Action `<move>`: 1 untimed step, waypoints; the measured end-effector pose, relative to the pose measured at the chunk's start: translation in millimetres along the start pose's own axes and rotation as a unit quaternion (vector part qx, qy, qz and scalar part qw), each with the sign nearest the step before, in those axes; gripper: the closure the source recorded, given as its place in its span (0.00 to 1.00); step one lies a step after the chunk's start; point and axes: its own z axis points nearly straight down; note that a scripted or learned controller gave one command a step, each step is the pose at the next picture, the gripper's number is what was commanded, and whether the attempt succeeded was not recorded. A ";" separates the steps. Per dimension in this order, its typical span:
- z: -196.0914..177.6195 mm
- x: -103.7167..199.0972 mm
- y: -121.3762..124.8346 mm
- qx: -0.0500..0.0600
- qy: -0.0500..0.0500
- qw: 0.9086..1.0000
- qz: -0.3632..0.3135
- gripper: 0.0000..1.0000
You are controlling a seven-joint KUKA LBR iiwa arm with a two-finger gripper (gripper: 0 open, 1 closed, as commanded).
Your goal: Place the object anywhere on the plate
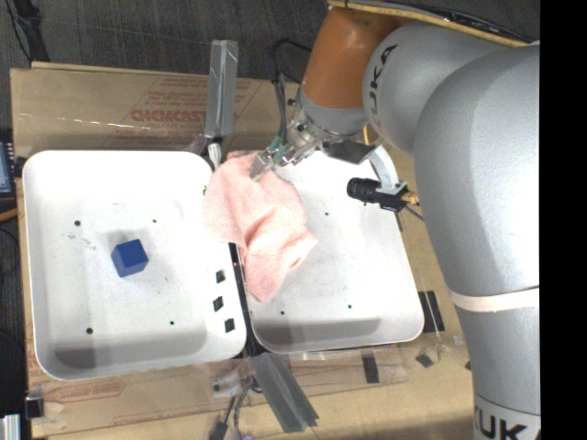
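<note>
The big grey arm (477, 200) leans over the right bin (367, 273), its gripper (280, 154) apparently pinching the pink cloth's (261, 223) top corner, cloth draped across both bins' shared rims, with no plate I can pick out, so placing seems undone

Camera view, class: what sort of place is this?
Probably a robotics lab test bench: a grey KUKA arm reaches over two shallow white plastic bins, holding a pink cloth and small blue cube.

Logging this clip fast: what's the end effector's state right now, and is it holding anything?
End effector: shut on the pink cloth, pinching its top corner at the back of the right bin; the rest of the cloth drapes across the divide between the bins.
</note>
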 end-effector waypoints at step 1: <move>-39.6 1.0 0.7 0.000 0.000 1.000 -0.004 1.00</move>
